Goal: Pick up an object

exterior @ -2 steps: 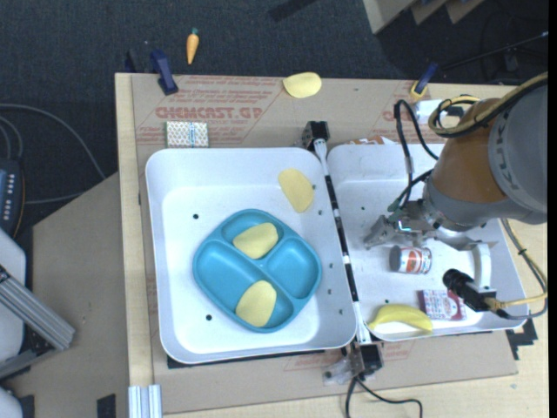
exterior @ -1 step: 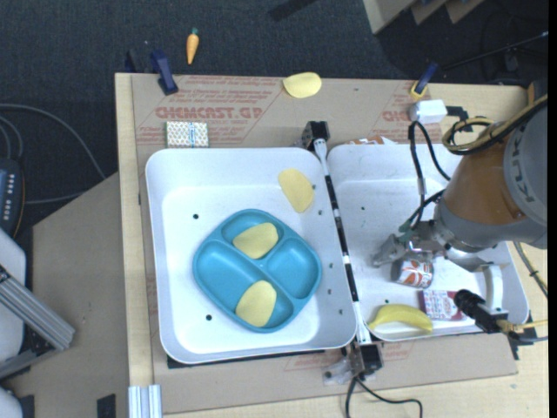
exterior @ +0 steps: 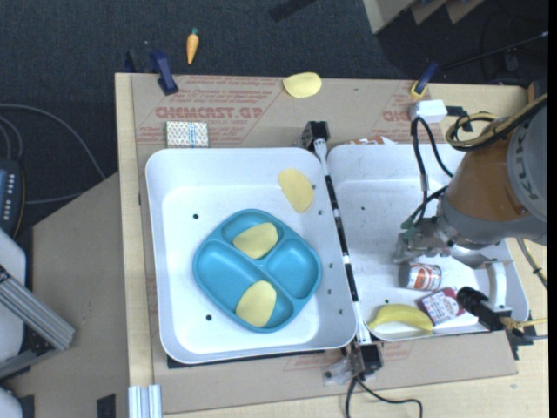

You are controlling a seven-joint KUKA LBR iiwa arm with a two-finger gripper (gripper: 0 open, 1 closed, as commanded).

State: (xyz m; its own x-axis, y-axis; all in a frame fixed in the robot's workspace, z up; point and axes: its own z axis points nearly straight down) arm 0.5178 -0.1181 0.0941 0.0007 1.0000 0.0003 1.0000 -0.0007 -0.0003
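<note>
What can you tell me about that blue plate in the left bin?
The blue plate looks like smooth plastic, rounded at the corners and split into compartments. It lies flat, turned at an angle, on the floor of the left bin. Two pale yellow pieces rest in separate compartments. The gripper is away in the right bin.

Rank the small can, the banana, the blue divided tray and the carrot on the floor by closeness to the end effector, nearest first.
From the end effector:
1. Small can, right bin, just below it.
2. Banana, right bin's front edge.
3. Blue divided tray, left bin.
4. Carrot, floor beyond the bench.
</note>
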